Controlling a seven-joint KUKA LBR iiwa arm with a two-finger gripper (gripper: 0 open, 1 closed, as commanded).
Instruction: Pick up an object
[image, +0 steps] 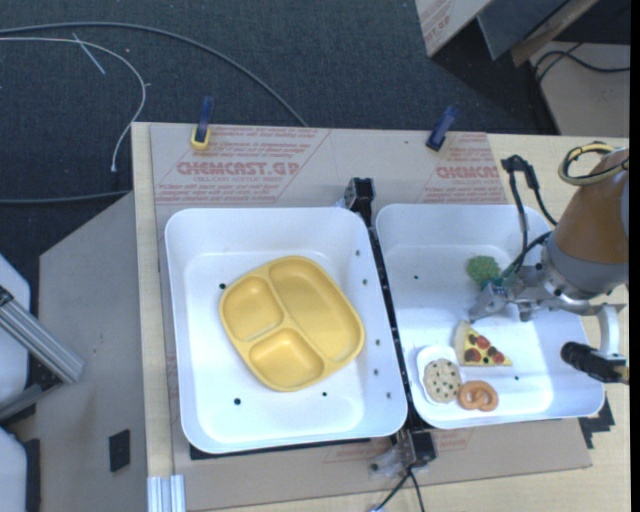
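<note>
The right bin (430, 240) holds a green broccoli piece (483, 268) near its middle. In front of it lies a pizza slice (481, 349) with red toppings. A speckled cookie (441, 379) and a brown pretzel (478, 397) rest on a small white plate (424, 357) at the bin's front. My gripper (500, 302) reaches in from the right and hangs low between the broccoli and the pizza slice, just below the broccoli. I see nothing held in it.
The left bin (190, 240) holds a yellow divided plate (291, 322). The grey arm with its orange band (592, 215) covers the right bin's far right side. Black cables (520, 185) run over the bench behind the right bin.
</note>
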